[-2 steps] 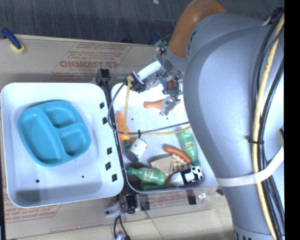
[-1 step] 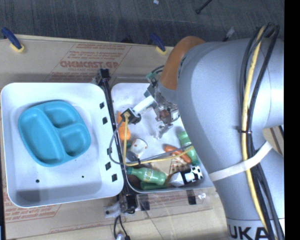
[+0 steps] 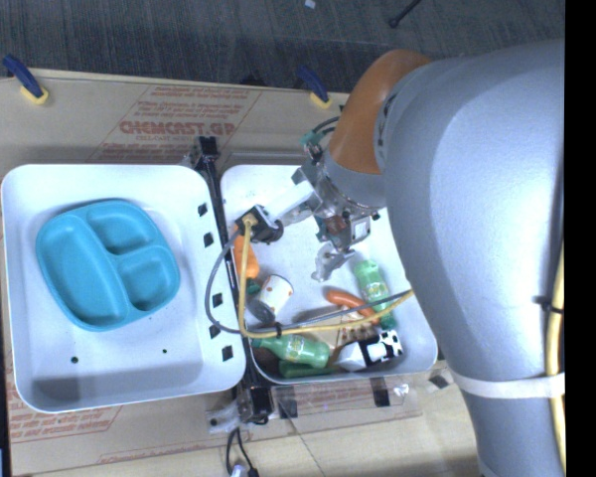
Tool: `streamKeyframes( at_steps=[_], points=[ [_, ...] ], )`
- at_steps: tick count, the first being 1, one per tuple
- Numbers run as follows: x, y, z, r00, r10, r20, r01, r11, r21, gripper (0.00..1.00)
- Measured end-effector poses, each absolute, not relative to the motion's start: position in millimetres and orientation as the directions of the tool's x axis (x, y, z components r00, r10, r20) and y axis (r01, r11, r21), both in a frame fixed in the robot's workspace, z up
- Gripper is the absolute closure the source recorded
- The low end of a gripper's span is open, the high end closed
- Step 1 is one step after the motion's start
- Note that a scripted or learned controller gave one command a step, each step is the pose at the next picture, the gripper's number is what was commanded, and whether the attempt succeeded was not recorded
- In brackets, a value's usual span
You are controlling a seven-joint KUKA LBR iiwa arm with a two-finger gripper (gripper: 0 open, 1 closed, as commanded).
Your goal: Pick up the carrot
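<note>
The carrot point(image 3: 243, 256) lies against the right bin's point(image 3: 308, 182) left wall, at eight o'clock from the gripper point(image 3: 330, 262) — well apart. Green bottles point(image 3: 296, 350) share that bin — a blue tray point(image 3: 106, 262) fills the left bin point(image 3: 40, 391).

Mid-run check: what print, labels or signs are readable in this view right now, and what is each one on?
"CHEMCAST GP": red print on the brown board under the bins, above the left bin.
Smaller red lines around it, and along the board's lower left edge: too blurred to read.
Black-and-white checkered tag in the right bin: a pattern, no text.
Green bottle label: unreadable.
</note>
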State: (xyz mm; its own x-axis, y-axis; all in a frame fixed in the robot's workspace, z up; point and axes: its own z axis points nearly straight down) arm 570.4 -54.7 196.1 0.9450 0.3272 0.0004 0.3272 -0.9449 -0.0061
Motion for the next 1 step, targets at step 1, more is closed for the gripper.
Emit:
streamKeyframes(
  at_steps=[1],
  points=[
    [585.3, -98.3, 97.8, 0.952, 0.304, -0.019, 0.304, -0.953, -0.010, 0.00]
  ],
)
